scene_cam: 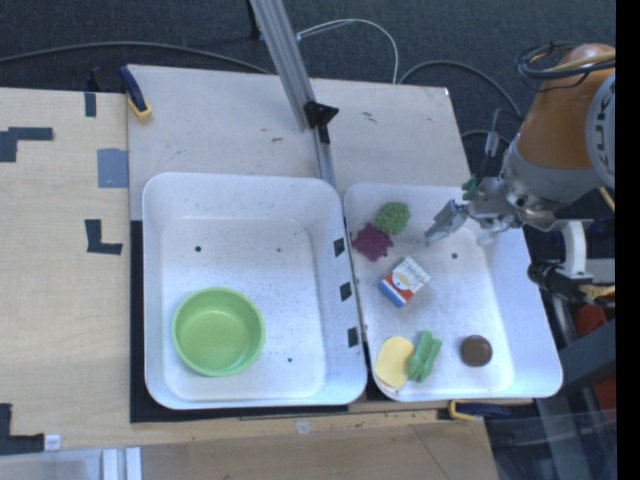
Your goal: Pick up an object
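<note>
Hovering jaws (452,220) above right bin's (520,298) bare far edge.

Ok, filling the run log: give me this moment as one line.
gripper: over right bin, nothing seen held | right bin: carton, green toy, brown ball | left bin: bowl

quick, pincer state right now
pincer: cannot be told; it hangs over the right bin, nothing seen between its fingers.
</note>
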{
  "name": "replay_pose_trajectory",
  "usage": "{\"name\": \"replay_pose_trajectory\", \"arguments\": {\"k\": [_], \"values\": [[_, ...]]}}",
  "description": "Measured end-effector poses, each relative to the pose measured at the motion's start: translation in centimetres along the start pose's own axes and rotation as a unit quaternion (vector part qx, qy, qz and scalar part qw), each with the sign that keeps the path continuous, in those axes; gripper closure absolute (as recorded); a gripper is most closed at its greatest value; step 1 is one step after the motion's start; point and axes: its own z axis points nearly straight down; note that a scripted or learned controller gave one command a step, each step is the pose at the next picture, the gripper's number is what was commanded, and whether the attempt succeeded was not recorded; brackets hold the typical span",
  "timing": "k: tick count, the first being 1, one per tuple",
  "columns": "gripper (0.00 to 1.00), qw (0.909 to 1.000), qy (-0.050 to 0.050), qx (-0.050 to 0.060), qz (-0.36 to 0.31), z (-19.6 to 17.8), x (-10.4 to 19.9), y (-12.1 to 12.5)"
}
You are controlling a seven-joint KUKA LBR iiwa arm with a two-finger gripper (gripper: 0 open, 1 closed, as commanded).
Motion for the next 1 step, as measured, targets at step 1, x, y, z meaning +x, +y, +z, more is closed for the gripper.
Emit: {"name": "replay_pose_trajectory", "arguments": {"k": [1], "values": [[0.0, 1.0, 0.0, 0.0, 0.0, -0.01, -0.01, 0.0]]}}
